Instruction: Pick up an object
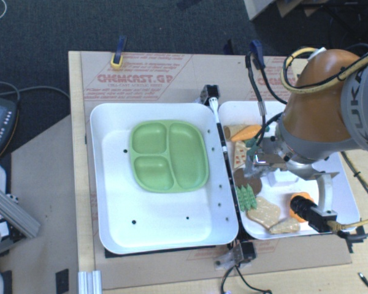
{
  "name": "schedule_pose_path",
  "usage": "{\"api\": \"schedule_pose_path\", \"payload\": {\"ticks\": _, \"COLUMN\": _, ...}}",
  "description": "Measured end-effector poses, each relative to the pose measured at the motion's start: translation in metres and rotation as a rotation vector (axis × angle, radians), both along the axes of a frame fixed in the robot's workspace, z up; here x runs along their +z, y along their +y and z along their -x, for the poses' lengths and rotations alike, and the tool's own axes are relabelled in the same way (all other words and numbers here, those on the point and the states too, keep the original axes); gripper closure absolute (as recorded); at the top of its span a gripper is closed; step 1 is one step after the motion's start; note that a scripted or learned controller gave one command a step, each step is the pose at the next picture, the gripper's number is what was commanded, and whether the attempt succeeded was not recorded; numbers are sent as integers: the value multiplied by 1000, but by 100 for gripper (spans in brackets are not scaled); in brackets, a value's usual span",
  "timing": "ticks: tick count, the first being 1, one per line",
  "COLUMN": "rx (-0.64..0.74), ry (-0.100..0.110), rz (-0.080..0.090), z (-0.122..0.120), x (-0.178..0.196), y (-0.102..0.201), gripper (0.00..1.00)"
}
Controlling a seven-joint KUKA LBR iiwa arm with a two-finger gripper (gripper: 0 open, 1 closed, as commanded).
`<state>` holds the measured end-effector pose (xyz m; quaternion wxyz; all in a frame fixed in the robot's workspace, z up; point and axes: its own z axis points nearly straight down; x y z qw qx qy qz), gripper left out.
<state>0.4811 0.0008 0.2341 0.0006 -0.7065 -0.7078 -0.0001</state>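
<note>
Objects available for picking were found in both bins. In the left bin [110, 213], a green divided plate [170, 156] lay flat near the centre, apart from the walls. Across the divider, the right bin [348, 192] held a crowded column along its left wall: an orange wedge [246, 133] at the far end, then a pale cracker [239, 156], a brown piece [241, 178], a green spiky toy [246, 196] and tan slices [264, 212] at the near end, several of them touching. An orange item [300, 199] lay further right, near the front wall. The gripper [258, 160] stood low over the cracker and brown piece, just beside the divider. Whether it was spread or closed could not be determined, and no item was seen held.

Risks, as judged:
- The crowding could cause the gripper to catch two items at once, or to push a neighbour aside and close on nothing.
- The nearness of the divider could cause a collision or a glancing grip.
- Thin, flat items could slip out on lifting.
- The arm [322, 103] hid part of the right bin, so further items beneath it could not be ruled out.
</note>
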Motion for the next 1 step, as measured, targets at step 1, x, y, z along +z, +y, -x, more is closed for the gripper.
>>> {"api": "schedule_pose_path", "payload": {"ticks": 1, "rx": -3, "ry": 5, "rz": 0, "z": 0, "x": -21, "y": -3, "gripper": 100}}
